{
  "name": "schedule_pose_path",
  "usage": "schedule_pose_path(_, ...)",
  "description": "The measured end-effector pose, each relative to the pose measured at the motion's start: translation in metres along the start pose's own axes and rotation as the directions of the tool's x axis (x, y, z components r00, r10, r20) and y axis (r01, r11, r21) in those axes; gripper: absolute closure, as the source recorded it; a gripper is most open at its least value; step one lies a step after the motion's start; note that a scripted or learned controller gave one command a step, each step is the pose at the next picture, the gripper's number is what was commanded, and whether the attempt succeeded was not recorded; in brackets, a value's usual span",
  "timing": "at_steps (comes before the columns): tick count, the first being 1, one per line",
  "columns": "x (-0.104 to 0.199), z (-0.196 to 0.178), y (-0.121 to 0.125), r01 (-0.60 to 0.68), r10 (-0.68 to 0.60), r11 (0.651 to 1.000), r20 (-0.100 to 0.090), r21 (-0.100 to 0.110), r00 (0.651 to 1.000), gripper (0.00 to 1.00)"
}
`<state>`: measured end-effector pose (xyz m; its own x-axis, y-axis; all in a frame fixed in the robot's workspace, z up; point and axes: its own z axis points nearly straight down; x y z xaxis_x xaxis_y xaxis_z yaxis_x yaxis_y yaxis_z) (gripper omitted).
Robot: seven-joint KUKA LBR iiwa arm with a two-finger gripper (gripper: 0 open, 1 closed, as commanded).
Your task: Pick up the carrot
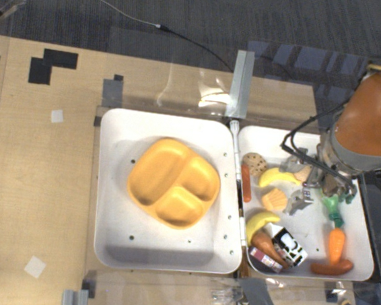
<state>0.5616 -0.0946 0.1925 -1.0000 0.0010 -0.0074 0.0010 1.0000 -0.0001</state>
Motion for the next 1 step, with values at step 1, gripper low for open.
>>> schedule_pose_path(1,0.0542,0.0592,-0.0385,-0.136,0.136,0.991,0.002,0.001,0.991,0.0)
